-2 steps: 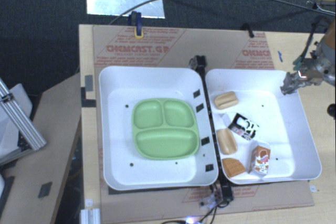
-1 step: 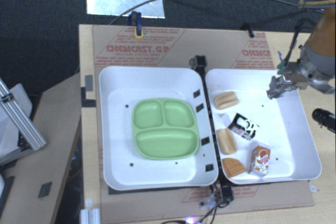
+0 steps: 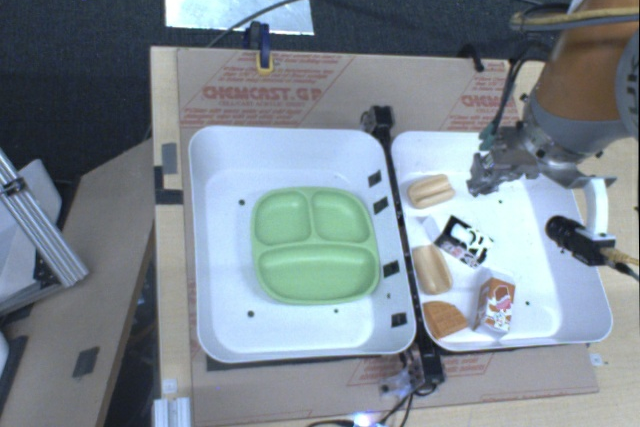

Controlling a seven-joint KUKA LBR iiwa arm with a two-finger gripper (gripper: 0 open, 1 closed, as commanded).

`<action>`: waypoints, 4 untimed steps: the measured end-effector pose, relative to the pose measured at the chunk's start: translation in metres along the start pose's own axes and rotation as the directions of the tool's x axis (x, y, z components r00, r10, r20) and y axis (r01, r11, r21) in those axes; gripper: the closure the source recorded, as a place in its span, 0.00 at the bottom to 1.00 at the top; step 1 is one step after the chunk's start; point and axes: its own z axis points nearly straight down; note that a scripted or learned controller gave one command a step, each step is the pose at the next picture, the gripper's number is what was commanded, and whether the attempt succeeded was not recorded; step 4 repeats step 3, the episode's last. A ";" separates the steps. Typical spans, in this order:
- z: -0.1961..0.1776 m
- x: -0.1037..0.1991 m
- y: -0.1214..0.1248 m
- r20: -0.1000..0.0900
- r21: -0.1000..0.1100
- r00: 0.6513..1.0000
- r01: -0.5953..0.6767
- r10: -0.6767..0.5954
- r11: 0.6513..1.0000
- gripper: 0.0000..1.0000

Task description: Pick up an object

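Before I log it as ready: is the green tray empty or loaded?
Empty. All three compartments of the green tray show bare plastic; it lies flat in the left bin.

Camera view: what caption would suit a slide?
Robot gripper hovers over the right bin of toy food; green tray sits in the left bin.

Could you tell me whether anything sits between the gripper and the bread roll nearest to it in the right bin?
Nothing visible does. The gripper hangs over the right bin, just right of the bread roll, with bare white bin floor between them. The black-and-white packet and the second roll lie nearer the camera, off that line.
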 end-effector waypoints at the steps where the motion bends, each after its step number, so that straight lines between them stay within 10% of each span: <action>1: -0.003 0.048 -0.002 0.000 0.000 1.000 0.000 0.000 1.000 1.00; 3: 0.017 0.156 -0.017 0.000 0.001 1.000 0.000 0.000 1.000 1.00; 4: 0.017 0.156 -0.017 0.000 0.001 1.000 0.000 0.000 1.000 1.00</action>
